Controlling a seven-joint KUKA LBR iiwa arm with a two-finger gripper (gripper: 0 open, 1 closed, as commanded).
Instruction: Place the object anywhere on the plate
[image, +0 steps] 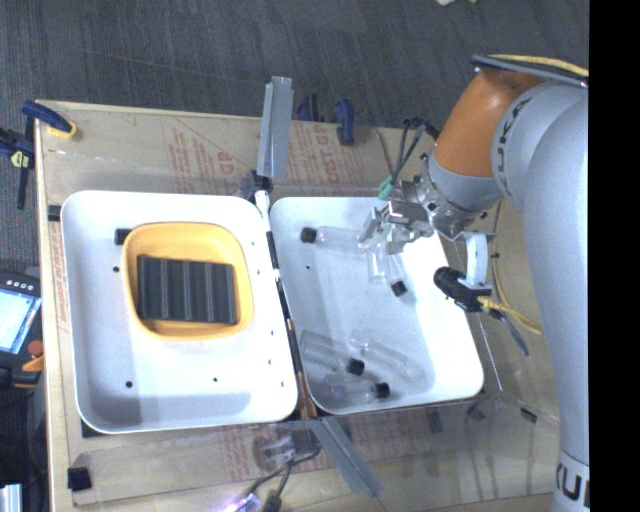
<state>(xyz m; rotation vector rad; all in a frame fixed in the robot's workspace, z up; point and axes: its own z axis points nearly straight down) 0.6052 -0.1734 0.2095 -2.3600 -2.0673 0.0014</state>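
Vials: several clear vials with black caps lay in the right bin (455, 375); one clear vial (383, 262) sat just under the claw in the upper middle of that bin, its black cap (399, 288) pointing toward the near side.
Other vials: one lay near the bin's upper left corner with its cap (308, 236) at the left end, and a cluster of vials (360, 365) rested along the near wall.
Claw: the claw (385, 232) hung low over the upper part of the right bin, directly above the clear vial; whether its fingers were parted or closed could not be told from this angle, and no vial could be seen clamped between them.
Plate: the yellow plate (187, 240) sat in the left bin (100, 390), carrying a dark ribbed insert (187, 288) at its centre, well apart from the vials.
Arm: the grey arm (555, 200) with its orange band (478, 115) reached in from the right, bent over the right bin's far corner.
Worktop: the worktop (180, 150) carried both white bins side by side, touching along their inner walls.
Surroundings: blue clamps (345, 118) gripped the far edge of the worktop.
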